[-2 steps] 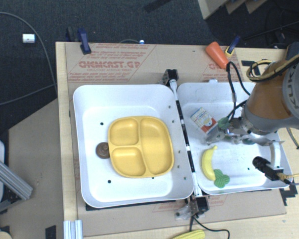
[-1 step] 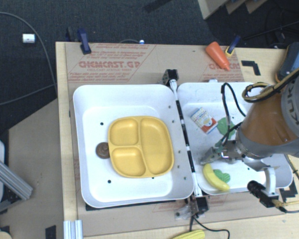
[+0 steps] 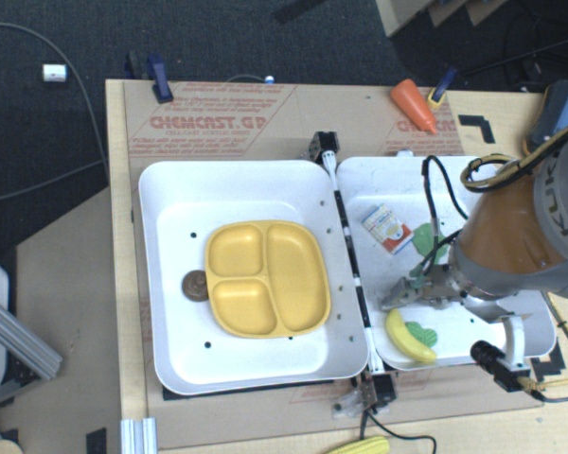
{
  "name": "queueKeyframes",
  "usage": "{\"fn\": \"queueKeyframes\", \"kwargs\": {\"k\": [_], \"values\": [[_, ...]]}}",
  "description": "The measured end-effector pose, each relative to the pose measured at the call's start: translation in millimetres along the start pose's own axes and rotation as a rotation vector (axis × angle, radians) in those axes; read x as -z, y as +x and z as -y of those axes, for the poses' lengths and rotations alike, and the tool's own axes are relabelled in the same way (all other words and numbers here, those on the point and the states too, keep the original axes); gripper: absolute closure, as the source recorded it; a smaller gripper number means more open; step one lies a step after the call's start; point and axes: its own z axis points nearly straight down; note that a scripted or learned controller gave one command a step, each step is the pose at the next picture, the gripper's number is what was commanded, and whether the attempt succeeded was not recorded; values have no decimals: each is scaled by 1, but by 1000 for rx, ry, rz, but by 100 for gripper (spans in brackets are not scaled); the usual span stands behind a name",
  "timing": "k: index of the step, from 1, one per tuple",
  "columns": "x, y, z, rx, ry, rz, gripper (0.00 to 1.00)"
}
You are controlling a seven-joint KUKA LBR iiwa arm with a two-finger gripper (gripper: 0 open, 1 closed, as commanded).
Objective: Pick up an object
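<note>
Gripper [image 3: 402, 296] low in right bin [image 3: 383, 173], just above banana [image 3: 408, 338] — finger state impossible to tell. Risk: glancing off curved banana, closing on nothing.

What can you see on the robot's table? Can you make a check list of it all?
Surface: bench bears left bin and right bin.
Job's things: banana, green piece, small packet in right bin.
Clutter: yellow divided plate and brown disc in left bin; orange object on bench.
Pincer: pincer low over right bin, near banana.
Cables: black cable on arm.
Surroundings: dark floor.
</note>
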Motion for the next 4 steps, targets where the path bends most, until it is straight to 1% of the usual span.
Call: {"fn": "queueKeyframes", "kwargs": {"k": [1,2,3,4], "values": [[1,-16,-91,1,-1,1,0],[29,-80,-167,1,-1,2,0],[5,-16,-156,2,-7,1,0],[16,-16,-158,3,-14,3,100]]}}
